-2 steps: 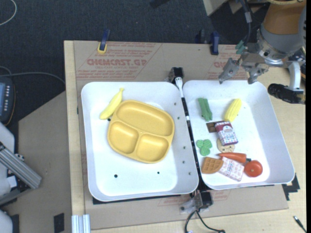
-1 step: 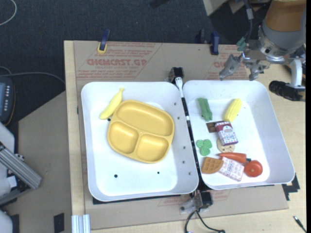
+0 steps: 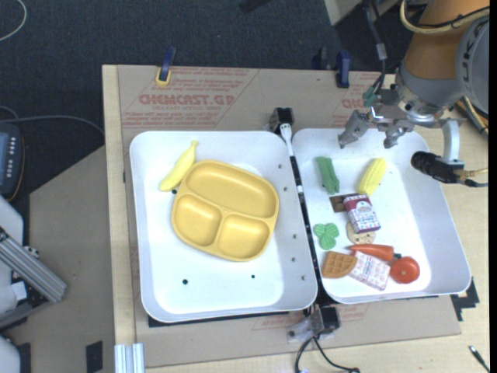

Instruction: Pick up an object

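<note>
Jaws (image 3: 374, 132) hang spread open with nothing between them, over the far edge of the right bin (image 3: 446, 231), under the grey arm (image 3: 446, 45) that reaches in from the right. Inside that bin lie toy foods: a green pickle (image 3: 328, 174) and a corn cob (image 3: 373, 176) nearest the jaws, then a small box (image 3: 362, 213), a green leaf piece (image 3: 325, 234), a carrot (image 3: 373, 250), a waffle (image 3: 338, 264) and a tomato (image 3: 404, 270) toward the near edge. Left of it, the left bin (image 3: 155, 263) holds a yellow divided plate (image 3: 224, 209) with a banana (image 3: 178, 166) touching its far-left rim. Both bins sit on the desk (image 3: 124, 99).
</note>
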Tool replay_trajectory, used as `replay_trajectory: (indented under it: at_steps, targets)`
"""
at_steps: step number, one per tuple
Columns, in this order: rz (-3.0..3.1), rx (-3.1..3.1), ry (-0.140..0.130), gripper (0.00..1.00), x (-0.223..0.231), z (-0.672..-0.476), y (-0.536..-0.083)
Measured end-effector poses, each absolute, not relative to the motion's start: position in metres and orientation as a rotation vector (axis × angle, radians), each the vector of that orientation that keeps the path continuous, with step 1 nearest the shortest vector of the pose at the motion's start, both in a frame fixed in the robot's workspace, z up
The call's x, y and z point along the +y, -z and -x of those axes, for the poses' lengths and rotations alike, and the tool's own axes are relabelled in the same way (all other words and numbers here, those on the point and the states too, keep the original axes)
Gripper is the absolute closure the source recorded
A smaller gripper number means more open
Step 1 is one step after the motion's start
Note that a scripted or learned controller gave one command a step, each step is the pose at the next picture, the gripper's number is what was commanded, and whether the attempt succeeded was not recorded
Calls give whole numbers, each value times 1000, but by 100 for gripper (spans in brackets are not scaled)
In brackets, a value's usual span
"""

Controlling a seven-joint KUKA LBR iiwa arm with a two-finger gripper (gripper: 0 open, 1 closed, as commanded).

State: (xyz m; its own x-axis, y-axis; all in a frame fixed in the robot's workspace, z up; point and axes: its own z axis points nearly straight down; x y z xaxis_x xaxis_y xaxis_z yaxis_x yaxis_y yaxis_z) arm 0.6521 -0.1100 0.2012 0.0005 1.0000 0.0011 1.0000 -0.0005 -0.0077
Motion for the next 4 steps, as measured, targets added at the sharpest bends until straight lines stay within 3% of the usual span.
replay_trajectory:
  at_steps: [1, 3, 4]
  targets:
    - [2216, -2220, -6, 0, -106, -659, -153]
    - [2218, -2219, -5, 0, -106, -651, -83]
    - [2222, -2221, 0, 100, -106, -652, -96]
